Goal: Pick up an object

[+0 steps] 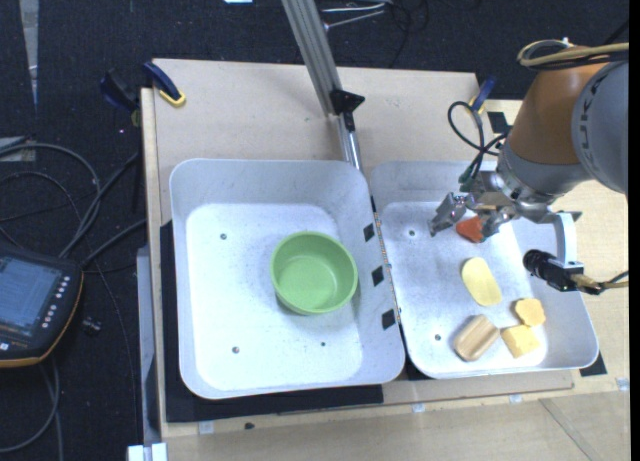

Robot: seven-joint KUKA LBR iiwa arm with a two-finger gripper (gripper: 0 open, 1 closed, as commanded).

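Observation:
My gripper (pixel 468 219) hangs low over the upper part of the right bin (pixel 420 199). A small red-orange object (pixel 470 230) shows right beneath it, partly hidden by the gripper, and contact cannot be judged. Below lie a yellow oblong piece (pixel 481 281), a tan loaf-like piece (pixel 475 337) and two yellow blocks (pixel 529 311) (pixel 518 340). A green bowl (pixel 314 272) stands upright in the middle of the left bin (pixel 200 249).
The grey arm with its orange band (pixel 560 119) comes in from the upper right. A black cable fitting (pixel 545 267) hangs over the right bin's right side. A slanted metal pole (pixel 315 39) ends near the bins' shared top edge.

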